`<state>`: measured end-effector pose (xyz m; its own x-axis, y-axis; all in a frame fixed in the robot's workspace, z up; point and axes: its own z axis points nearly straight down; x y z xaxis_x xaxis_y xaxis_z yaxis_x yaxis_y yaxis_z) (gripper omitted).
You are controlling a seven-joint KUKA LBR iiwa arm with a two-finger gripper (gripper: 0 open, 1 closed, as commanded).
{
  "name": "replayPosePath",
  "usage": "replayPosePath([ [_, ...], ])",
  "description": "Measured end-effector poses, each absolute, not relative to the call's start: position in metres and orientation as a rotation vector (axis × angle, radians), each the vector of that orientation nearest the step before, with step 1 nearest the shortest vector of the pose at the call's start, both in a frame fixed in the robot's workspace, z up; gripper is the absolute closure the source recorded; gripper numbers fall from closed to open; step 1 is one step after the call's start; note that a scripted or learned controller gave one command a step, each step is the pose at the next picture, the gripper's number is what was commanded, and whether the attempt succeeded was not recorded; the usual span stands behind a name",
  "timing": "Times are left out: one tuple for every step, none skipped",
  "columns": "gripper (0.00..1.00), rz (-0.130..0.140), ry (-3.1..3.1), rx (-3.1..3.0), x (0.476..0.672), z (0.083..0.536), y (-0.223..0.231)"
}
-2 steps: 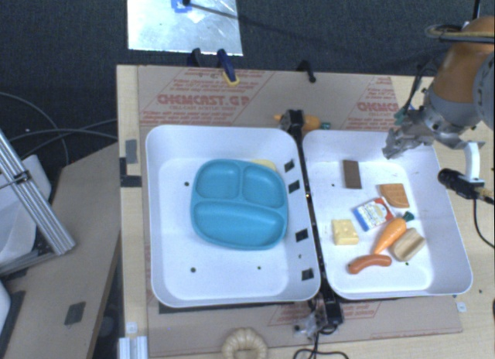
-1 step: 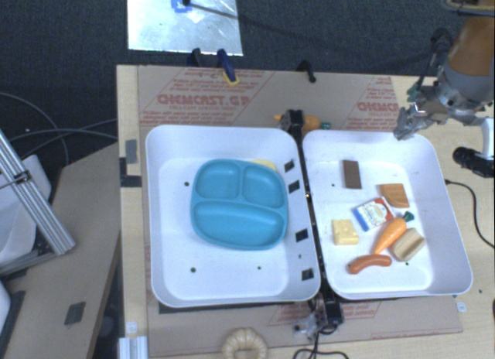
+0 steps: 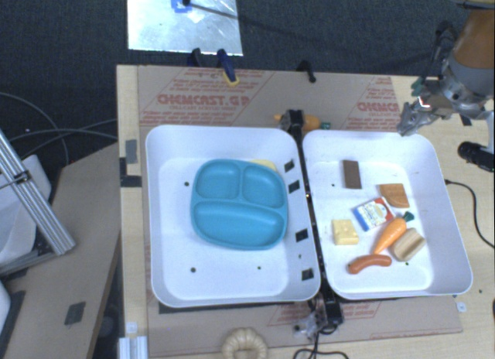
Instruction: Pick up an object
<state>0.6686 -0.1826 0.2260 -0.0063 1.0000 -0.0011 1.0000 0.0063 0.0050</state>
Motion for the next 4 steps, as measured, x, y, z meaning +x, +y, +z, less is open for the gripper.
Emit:
replayPosePath([
  [1.00,0.002,2.232,2.212,0.657,0.216,-0.128],
  [1.00,0.002,2.231,2.212,0.637,0.219,-0.075],
  [1.00,0.002,2.232,2.212,0.624,0.222,-0.029],
  [1.00,0.004,2.233,2.211,0.627,0.215,0.029],
])
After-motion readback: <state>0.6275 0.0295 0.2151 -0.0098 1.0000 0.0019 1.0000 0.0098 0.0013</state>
